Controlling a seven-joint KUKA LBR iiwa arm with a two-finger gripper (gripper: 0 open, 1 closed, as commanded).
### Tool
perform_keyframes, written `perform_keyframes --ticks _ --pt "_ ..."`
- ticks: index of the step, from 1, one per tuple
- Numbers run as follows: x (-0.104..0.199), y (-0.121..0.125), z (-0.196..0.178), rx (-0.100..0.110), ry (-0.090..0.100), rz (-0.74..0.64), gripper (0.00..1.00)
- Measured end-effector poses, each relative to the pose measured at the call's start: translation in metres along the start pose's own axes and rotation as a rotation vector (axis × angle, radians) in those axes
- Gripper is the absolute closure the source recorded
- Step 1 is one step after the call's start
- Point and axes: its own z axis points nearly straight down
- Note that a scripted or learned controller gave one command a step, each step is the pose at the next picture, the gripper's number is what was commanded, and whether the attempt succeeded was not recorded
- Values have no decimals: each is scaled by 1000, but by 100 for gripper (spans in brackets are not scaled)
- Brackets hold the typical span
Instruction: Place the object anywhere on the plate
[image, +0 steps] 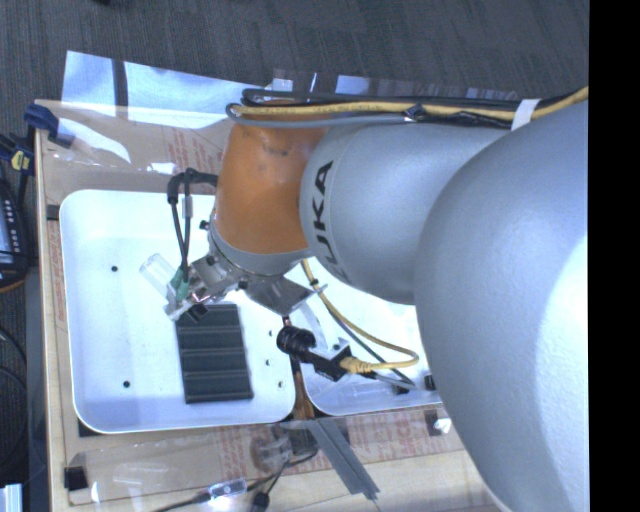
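Fingers (190, 300) hover touching dark ridged block (214, 352).

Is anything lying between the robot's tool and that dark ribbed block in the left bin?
Nothing visible does. The tool sits right at the upper left corner of the dark ribbed block in the left bin, with bare white floor around them.

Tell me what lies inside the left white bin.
Inside the left white bin lies a dark ribbed rectangular slab and a small clear plastic piece. The grey arm covers its right part.
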Motion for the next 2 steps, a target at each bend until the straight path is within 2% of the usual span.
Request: perform_keyframes --ticks 1,2 --pt "52 20 121 8 -1 253 100" --pt "46 64 105 3 1 994 100"
